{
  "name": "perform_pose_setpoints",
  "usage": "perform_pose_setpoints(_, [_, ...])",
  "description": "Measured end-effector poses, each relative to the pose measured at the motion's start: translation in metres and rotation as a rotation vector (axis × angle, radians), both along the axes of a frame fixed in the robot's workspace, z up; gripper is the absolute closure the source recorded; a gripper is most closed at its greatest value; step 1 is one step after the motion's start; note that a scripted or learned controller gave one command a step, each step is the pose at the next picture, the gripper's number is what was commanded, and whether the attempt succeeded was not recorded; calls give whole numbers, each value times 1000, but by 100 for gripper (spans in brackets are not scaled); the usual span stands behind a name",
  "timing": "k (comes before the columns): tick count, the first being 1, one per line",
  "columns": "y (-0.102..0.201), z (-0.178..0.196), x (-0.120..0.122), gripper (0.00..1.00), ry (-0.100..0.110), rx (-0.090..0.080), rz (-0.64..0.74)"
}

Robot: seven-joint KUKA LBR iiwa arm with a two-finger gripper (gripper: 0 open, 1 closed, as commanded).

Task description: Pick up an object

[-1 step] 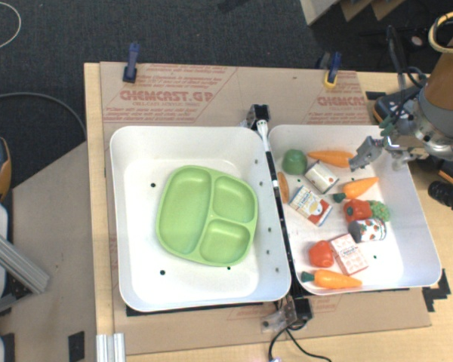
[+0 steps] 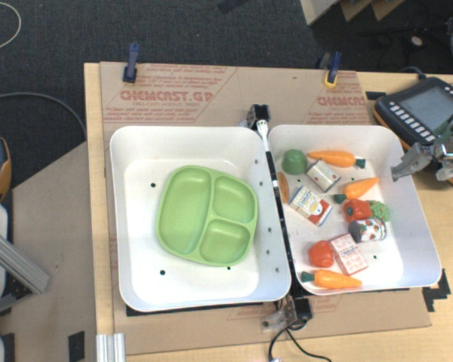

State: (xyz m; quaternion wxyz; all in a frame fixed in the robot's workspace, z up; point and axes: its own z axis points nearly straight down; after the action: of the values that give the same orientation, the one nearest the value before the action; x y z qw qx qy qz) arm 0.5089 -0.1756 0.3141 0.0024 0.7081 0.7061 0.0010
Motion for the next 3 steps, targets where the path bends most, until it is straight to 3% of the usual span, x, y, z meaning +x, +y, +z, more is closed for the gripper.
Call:
perform_pose_setpoints(1, [-52, 62, -31, 0, -3, -4, -2])
perform_pose_setpoints(2, [-49, 69, -29, 100, -2, -3, 4])
perform_pose_setpoints(3, [35, 232, -23, 100, -18, -2, 14])
